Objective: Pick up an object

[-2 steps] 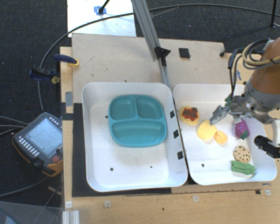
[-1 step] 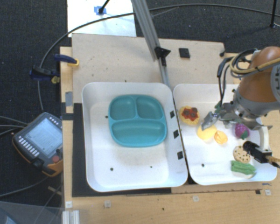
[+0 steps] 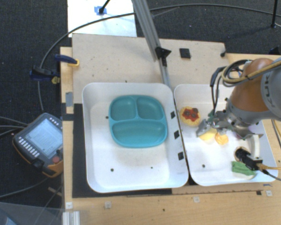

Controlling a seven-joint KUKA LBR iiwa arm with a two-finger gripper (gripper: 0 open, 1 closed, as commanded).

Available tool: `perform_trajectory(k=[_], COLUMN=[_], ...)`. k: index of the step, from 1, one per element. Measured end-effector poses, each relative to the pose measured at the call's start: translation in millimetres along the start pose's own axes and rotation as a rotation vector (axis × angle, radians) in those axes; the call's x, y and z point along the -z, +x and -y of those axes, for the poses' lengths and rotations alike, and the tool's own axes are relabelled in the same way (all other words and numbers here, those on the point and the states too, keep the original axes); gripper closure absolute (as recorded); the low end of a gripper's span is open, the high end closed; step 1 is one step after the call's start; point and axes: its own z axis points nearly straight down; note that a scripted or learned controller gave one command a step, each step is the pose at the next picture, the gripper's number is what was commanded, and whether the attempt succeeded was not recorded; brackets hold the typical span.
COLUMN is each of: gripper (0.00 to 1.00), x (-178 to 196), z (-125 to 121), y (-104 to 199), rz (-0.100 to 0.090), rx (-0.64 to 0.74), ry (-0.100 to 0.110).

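Claw (image 3: 210, 127) sits low in the right bin (image 3: 196, 172), touching a yellow piece (image 3: 207, 136); its state I cannot tell. A pizza toy (image 3: 190, 116) lies just beside. A poorly centred grasp could nudge the yellow piece aside.

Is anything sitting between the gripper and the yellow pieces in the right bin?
Nothing visible does. The gripper hangs right over the yellow pieces in the right bin. The red-topped piece lies apart on the bin's left, and the green block lies apart near its front right corner.
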Motion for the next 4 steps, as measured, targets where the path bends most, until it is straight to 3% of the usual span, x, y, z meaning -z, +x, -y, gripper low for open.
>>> perform_trajectory(k=[1, 2, 4], gripper=[0.0, 1.0, 1.0], x=[-22, -10, 98], z=[-2, -5, -9], y=[-1, 1, -4], rz=[0.001, -0.001, 0.001], rx=[-0.002, 0.0, 0.004], ry=[-0.006, -0.013, -0.006])
